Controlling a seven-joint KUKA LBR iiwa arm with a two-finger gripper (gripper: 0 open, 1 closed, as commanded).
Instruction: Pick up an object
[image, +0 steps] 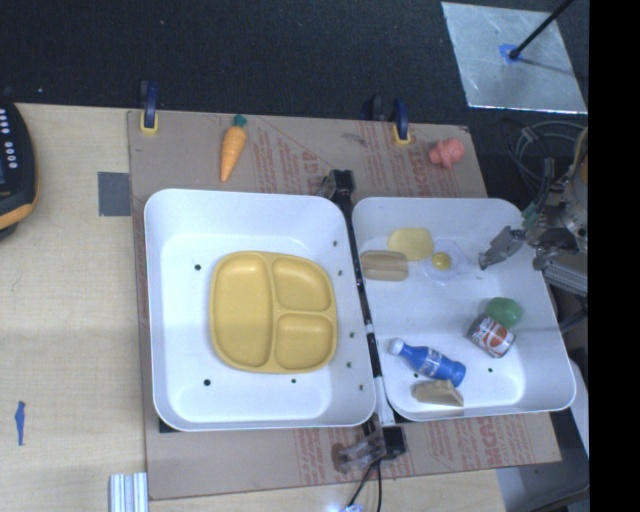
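Blue plastic, the small bottle (428, 361) lies on its side near the right bin's (540, 395) front wall; probably light, stiff and slick (round, so it may roll), best pinched across its middle. The gripper (500, 248) hovers empty, fingers apart

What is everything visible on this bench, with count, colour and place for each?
bins: 2, white, side by side on the bench
divided plate: 1, yellow, in the left bin
bread roll: 1, tan, right bin, upper left
yellow disc: 1, pale yellow, right bin, top
small ball: 1, yellow, beside the disc
green item: 1, green, right bin, right side
can: 1, red and white, just below the green item
bottle: 1, blue, right bin, lower part
wedge: 1, tan, below the bottle
carrot: 1, orange, above the left bin
pink toy: 1, pink, above the right bin
hand: 1, grey, over the right bin's upper right
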